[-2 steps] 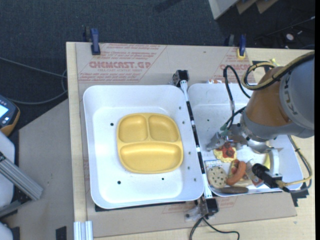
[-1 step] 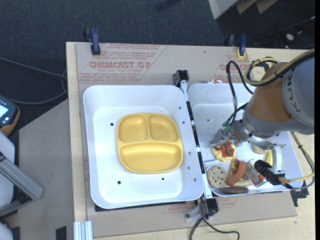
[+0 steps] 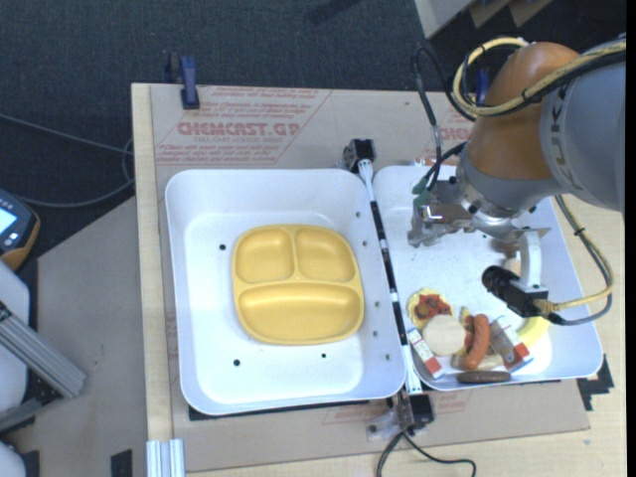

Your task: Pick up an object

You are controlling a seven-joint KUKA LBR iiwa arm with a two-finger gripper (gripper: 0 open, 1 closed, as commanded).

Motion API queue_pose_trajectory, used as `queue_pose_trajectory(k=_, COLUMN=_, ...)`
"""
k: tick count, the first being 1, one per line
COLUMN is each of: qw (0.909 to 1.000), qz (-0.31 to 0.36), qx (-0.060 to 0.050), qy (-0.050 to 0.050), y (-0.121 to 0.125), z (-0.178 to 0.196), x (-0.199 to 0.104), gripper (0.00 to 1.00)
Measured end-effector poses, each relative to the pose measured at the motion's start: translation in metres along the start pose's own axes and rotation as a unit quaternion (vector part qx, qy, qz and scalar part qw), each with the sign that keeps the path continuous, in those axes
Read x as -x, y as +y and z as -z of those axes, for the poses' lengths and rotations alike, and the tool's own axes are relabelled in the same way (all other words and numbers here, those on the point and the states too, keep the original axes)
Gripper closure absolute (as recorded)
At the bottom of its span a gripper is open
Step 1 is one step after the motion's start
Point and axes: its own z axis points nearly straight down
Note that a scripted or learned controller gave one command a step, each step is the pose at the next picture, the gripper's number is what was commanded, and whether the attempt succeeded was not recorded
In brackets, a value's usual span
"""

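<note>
My gripper (image 3: 433, 225) hangs over the back left part of the right bin (image 3: 576, 361), close to the divider between the bins. A heap of small toy foods lies at that bin's front: a pizza-like piece (image 3: 430, 305), a white round piece (image 3: 446, 336), an orange sausage (image 3: 479, 334), a brown stick (image 3: 483, 376) and a yellow piece (image 3: 537, 332). The heap sits in front of the gripper and apart from it. Nothing shows in the gripper's grasp.
A yellow divided plate (image 3: 297, 284) lies in the middle of the left bin (image 3: 199, 217). The grey arm with its orange band (image 3: 522, 87) covers the right bin's back right. A black cable end (image 3: 509, 288) and a white bracket (image 3: 532, 258) hang by the heap.
</note>
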Motion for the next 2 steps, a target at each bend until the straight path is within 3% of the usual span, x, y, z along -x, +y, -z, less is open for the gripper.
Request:
queue_pose_trajectory(k=1, qw=1.0, qz=-0.004, qx=-0.006, qy=-0.001, y=-0.003, z=-0.006, x=0.005, gripper=0.0)
queue_pose_trajectory(k=2, qw=0.9999, qz=-0.008, qx=-0.009, qy=-0.001, y=-0.028, z=-0.045, x=0.075, gripper=0.0)
